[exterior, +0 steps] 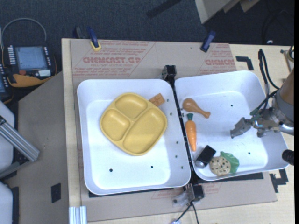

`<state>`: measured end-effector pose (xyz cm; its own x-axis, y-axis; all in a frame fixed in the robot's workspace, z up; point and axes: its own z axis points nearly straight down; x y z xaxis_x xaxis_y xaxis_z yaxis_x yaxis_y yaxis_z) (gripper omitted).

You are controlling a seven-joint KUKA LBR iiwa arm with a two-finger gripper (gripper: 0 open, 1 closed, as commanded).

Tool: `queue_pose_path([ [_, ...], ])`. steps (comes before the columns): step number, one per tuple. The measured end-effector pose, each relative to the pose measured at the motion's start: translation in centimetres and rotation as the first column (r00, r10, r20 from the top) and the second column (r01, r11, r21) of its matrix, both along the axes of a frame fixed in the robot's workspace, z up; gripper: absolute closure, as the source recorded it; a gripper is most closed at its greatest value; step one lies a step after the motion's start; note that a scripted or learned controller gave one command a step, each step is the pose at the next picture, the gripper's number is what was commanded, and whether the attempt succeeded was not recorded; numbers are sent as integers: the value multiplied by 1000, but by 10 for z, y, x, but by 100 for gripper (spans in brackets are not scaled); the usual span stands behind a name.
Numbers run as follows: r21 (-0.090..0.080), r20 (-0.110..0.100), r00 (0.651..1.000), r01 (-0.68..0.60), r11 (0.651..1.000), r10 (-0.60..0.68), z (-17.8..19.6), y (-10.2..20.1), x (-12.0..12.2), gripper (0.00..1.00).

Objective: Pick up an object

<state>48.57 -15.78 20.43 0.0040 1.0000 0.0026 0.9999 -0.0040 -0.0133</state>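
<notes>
The right bin [233, 85] holds a toy chicken drumstick [195, 108], an orange carrot [191, 132], a small black block [205, 155], a round cookie [218, 165] and a green leafy piece [230, 160]. My gripper [248, 126] hangs over the right part of that bin, its fingers spread open with nothing between them. It is well to the right of the carrot and above the green piece. A yellow divided plate [134, 123] lies in the left bin [93, 157], with a small brown block [157, 99] at its upper right edge.
Both bins sit on a cardboard sheet [140, 55] held by blue clamps [94, 39]. A black divider [176, 115] runs between the bins. A handheld control pendant [28, 62] lies at far left. Cables [262, 73] trail along the right bin's far edge.
</notes>
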Motion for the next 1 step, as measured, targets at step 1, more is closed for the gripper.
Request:
queue_pose_path([
  [1, -3, 13, 1000, -4, 1000, 4, 6, 0, 3, 0],
])
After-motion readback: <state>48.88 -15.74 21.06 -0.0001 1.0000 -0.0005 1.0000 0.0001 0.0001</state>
